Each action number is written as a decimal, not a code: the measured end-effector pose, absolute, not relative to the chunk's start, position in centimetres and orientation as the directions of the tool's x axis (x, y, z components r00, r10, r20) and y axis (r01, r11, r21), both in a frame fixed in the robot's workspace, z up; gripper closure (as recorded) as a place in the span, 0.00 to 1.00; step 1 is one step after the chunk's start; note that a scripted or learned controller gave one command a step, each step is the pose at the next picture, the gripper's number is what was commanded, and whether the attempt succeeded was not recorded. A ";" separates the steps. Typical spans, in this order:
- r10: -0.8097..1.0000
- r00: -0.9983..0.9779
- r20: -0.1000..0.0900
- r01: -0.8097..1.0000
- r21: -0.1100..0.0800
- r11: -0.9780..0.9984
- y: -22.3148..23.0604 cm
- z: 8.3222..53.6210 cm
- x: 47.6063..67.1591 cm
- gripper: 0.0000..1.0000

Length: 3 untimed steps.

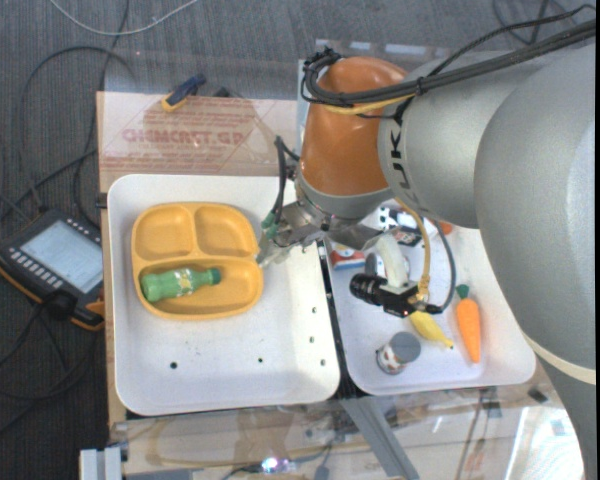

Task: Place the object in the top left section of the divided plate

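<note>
Currently the green bottle [180, 282] lies on its side in the large near section of the yellow divided plate [242, 298]. Its cap end points to the right and a little toward the far side. The two smaller sections on the far side of the plate, the left one and the right one, have nothing in them. The plate sits in the far left part of the left white bin [220, 368].

The gripper [272, 240] is just beside the right rim of the plate, about at the level of the wall between the far right section and the near section. It is apart from the bottle, and nothing is seen held in it. Whether it is wide or narrow cannot be told from this slant. Above it the orange band [345, 143] of the arm [520, 138] hangs over the border between the two bins.

In the right white bin [505, 368] an orange carrot [467, 328] with a green top lies near the right side, pointing toward the near edge. A small yellow thing [432, 328] lies just left of the carrot, and a grey round thing [400, 351] is near the front wall. On the floor to the left of the bench rests a tablet-like pendant [55, 258] with a pale screen.
</note>
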<state>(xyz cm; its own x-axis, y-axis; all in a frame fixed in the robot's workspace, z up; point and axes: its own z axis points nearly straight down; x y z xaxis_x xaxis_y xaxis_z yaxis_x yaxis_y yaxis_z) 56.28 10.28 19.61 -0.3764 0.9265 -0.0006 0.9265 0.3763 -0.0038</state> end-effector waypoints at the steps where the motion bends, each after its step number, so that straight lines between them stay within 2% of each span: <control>1: 0.892 -0.453 0.002 0.892 -0.007 0.453 15.4 15.3 49.6 1.00; 2: 0.995 -0.104 -0.003 0.995 -0.006 0.104 9.0 21.4 48.3 1.00; 3: 0.981 -0.194 -0.001 0.981 -0.008 0.194 8.2 18.1 48.2 1.00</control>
